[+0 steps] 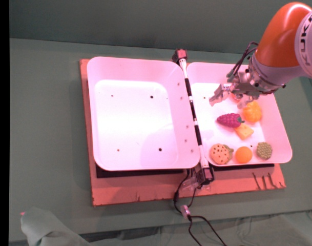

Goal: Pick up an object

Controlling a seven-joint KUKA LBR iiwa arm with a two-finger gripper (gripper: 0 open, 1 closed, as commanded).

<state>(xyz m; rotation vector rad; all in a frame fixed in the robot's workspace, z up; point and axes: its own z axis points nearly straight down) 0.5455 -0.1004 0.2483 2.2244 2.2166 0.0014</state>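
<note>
The right bin (pixel 278 137) holds several toy foods: a purple grape bunch (pixel 230 119), an orange-yellow fruit (pixel 252 111), a yellow cheese wedge (pixel 244 131), a chocolate-chip cookie (pixel 220 153), an orange ball (pixel 243 155) and a green bumpy piece (pixel 264 150). My gripper (pixel 229 100) hangs over the far part of this bin, just beyond the grapes and left of the orange-yellow fruit. Its fingers (pixel 215 97) are spread open and nothing sits between them. A small orange item (pixel 236 97) peeks out behind the gripper.
The left bin (pixel 102 68) lies beside the right one, parted by a black-and-white bar (pixel 193 117). Both rest on an orange board (pixel 145 188). Cables (pixel 189 214) trail off the front edge. A green cloth corner (pixel 40 229) lies at the lower left.
</note>
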